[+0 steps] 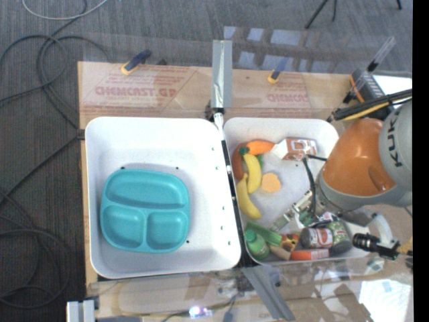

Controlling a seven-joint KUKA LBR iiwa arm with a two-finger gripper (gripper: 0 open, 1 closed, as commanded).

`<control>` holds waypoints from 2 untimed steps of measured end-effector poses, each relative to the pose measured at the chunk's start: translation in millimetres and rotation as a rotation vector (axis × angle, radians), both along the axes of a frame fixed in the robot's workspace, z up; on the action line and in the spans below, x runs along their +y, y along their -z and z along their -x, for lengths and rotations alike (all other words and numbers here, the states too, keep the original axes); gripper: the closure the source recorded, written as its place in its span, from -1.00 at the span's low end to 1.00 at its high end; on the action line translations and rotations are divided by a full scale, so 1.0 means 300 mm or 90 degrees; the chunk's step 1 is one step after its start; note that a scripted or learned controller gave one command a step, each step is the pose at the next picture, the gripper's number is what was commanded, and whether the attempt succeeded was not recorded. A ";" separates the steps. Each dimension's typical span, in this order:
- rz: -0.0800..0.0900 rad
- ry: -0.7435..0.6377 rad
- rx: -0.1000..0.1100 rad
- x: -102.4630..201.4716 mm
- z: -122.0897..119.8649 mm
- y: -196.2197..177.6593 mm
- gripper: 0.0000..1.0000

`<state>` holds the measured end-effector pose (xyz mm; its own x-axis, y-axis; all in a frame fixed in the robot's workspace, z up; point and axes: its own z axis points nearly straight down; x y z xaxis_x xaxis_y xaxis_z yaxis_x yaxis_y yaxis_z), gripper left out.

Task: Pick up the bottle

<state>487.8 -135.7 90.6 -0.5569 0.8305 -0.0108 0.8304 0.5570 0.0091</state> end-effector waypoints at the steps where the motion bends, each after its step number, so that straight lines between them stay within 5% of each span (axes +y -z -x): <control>1: -0.002 -0.121 0.000 -0.172 -0.024 0.001 -1.00; 2: -0.004 0.096 0.009 0.118 -0.041 -0.157 -1.00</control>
<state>500.1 -100.3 137.5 -0.4263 0.9046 0.0013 0.9046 0.4263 -0.0004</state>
